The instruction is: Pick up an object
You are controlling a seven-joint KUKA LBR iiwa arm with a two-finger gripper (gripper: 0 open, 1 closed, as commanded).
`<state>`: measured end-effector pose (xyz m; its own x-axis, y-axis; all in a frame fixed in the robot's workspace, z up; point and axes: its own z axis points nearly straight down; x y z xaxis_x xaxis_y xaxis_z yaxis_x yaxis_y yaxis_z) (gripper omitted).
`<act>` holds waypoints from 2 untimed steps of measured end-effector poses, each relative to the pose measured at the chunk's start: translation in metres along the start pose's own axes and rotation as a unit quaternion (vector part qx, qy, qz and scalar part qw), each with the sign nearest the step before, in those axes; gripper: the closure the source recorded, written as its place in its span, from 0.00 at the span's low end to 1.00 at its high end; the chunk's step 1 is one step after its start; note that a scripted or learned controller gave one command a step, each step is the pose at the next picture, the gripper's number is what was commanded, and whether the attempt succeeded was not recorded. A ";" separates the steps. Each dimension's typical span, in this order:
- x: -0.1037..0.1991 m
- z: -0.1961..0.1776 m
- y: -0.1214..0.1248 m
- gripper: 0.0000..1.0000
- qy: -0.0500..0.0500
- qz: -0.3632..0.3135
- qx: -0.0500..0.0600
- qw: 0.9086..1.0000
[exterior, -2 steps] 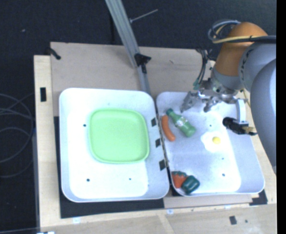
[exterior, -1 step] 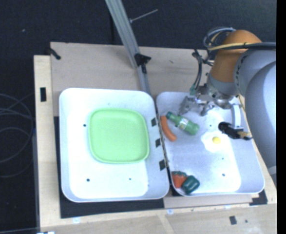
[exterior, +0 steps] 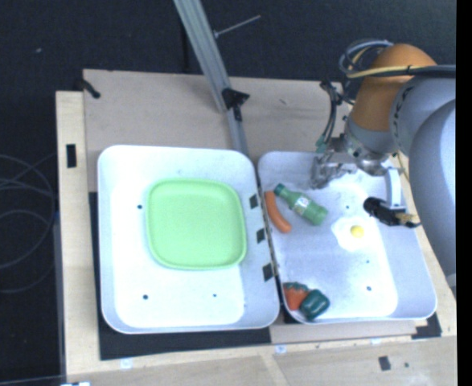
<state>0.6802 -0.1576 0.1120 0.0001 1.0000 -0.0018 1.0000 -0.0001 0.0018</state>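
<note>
Two white bins sit side by side on the pale wooden counter (exterior: 163,103), and the approach step looks to be in hand, nothing lifted yet. Biggest first: the grey arm (exterior: 428,135) with its orange band curves in from the right, wrist hanging over the far end of the right bin (exterior: 380,296). The left bin (exterior: 123,296), smooth moulded plastic with rounded corners, carries a flat, glossy pale-green square plate (exterior: 195,223). Over in the right bin, a green bottle (exterior: 301,205) lies on its side, cylindrical, slick-looking, with a pale label band; just left of it, an orange carrot-shaped piece (exterior: 277,214), long and tapered, rests against the bin's left wall. A small toy fried egg (exterior: 355,232), white with a yellow dome, lies right of the bottle. At the near left corner, a dark green and orange-red lump (exterior: 306,299), shapes hard to read. Now the claw (exterior: 326,171): it hangs above bare bin floor just far of the bottle, and whether it is wide or narrow, I cannot tell. Next, I'd judge, it must shift nearward over the bottle, line up across that round body, and drop.
</note>
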 end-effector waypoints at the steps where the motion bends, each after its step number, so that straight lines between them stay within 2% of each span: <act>1: -0.001 -0.044 -0.003 1.00 0.001 0.000 -0.001 1.000; 2: 0.006 -0.092 0.003 1.00 0.001 0.000 -0.002 1.000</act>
<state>0.6834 -0.1518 0.2037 -0.0003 1.0000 -0.0004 1.0000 0.0003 0.0052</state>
